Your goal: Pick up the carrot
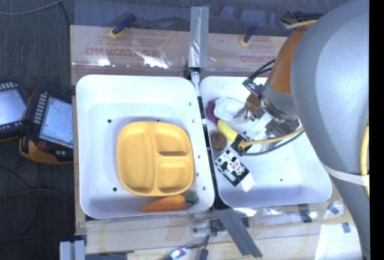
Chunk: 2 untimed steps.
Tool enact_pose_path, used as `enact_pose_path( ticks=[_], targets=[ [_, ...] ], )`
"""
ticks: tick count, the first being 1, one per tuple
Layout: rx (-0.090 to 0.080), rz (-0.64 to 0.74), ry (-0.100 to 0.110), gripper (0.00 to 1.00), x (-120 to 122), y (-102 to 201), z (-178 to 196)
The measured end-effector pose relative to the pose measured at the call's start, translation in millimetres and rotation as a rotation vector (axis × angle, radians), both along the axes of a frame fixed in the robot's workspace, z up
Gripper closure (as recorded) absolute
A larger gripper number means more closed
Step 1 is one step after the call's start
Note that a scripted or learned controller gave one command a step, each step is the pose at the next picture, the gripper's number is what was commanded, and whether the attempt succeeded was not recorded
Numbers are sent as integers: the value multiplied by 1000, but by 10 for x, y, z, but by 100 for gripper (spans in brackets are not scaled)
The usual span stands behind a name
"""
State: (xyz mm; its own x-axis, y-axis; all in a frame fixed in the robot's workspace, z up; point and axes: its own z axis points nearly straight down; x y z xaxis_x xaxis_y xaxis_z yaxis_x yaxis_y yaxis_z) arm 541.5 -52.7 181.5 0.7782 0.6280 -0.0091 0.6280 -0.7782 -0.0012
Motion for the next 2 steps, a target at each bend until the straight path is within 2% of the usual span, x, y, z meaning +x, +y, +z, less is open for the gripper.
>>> enact_pose_path(
  ticks=[1, 2],
  targets=[
    [3, 73, 1, 0, -281, -534, -355],
    [3, 190, -16, 0, -547, -448, -917]
  ],
)
